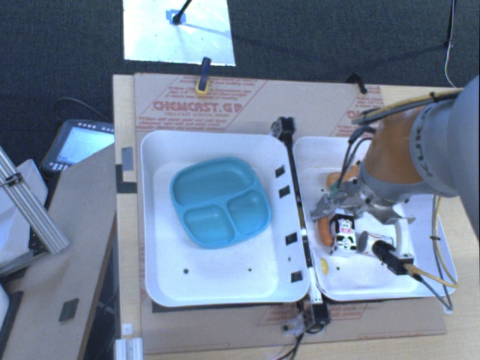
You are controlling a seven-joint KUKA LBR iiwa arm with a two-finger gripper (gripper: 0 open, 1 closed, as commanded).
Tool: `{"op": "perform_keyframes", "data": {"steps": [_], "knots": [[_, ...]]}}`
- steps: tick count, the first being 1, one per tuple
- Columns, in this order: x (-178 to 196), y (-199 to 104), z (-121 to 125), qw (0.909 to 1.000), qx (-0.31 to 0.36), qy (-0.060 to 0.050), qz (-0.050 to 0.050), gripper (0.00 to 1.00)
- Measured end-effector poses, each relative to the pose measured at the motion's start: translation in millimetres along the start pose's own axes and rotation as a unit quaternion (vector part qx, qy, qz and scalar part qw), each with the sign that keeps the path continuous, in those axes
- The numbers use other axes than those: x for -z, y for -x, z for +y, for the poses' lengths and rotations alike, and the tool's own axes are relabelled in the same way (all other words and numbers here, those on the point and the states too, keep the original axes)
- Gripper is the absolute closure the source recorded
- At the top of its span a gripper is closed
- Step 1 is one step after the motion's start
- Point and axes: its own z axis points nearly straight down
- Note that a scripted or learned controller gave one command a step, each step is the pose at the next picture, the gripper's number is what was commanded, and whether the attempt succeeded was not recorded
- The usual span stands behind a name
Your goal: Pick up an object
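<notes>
My gripper [343,231] is low inside the right bin [375,280], near its left wall, with the grey arm and its orange band [394,152] above it. An orange, carrot-like object [324,232] lies right beside the gripper's left side, touching or nearly touching it. Another orange object [333,178] peeks out from under the wrist further back. A small yellow piece [324,263] rests on the bin floor just in front of the gripper. The arm hides much of the right bin.
The left bin [161,276] holds a blue divided plate [220,201]. A black divider with clips [294,201] runs between the bins. Cables [427,276] trail over the right bin's front right corner. A tablet [75,148] sits off the bench's left.
</notes>
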Motion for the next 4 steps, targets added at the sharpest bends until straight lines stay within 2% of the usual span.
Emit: {"op": "perform_keyframes", "data": {"steps": [1, 2, 4], "knots": [[12.1, 0.4, 0.9, 1.0000, 0.000, 0.002, 0.000, 1.00], [61.6, 7.9, 8.9, 1.0000, 0.001, 0.004, -0.001, 1.00], [156.5, 12.4, -3.4, 1.0000, 0.001, 0.004, -0.001, 1.00]]}}
